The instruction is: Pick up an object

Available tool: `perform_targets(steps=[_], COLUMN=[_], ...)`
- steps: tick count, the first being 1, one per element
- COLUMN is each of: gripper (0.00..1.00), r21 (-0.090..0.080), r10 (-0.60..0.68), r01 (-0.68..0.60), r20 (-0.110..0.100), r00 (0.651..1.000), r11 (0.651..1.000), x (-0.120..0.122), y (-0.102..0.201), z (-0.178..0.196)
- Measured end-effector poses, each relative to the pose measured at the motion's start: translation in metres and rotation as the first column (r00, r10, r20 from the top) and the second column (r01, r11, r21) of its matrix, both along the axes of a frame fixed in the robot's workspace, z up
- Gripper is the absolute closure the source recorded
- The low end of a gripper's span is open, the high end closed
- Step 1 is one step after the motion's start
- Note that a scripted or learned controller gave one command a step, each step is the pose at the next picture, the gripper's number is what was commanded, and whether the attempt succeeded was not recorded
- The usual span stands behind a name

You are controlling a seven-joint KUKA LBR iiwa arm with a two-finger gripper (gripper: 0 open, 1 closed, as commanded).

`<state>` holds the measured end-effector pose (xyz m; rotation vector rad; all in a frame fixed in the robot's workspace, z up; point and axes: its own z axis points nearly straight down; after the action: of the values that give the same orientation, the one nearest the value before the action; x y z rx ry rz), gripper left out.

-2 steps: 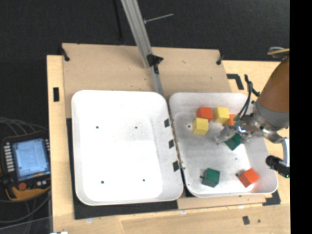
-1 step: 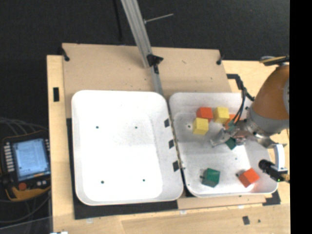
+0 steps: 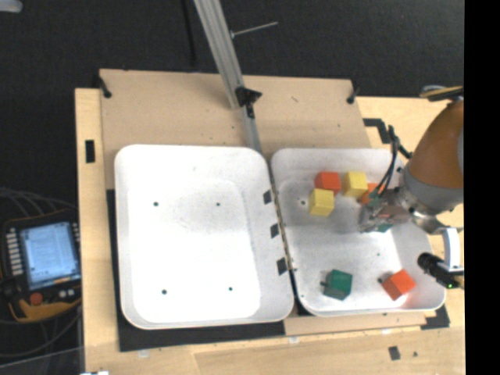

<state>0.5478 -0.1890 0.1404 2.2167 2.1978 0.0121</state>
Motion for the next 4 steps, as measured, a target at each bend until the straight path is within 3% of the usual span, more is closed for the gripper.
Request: perform_targets(steps=[1,2,4], gripper=[1.0,1.0,1.0], r21=[0.005,0.006,0.009], r10=[0.01,0.011,0.016], r01=[-0.01,-0.011,-0.016], r20=[-0.012,-0.014,-0.016], r00=[1.0,1.0,1.0], r11=[1.0,1.0,1.0], x=[0.007,0.008,0.037], y=[-0.01,-0.012,0.08], z=[0.058,0.091,0.099])
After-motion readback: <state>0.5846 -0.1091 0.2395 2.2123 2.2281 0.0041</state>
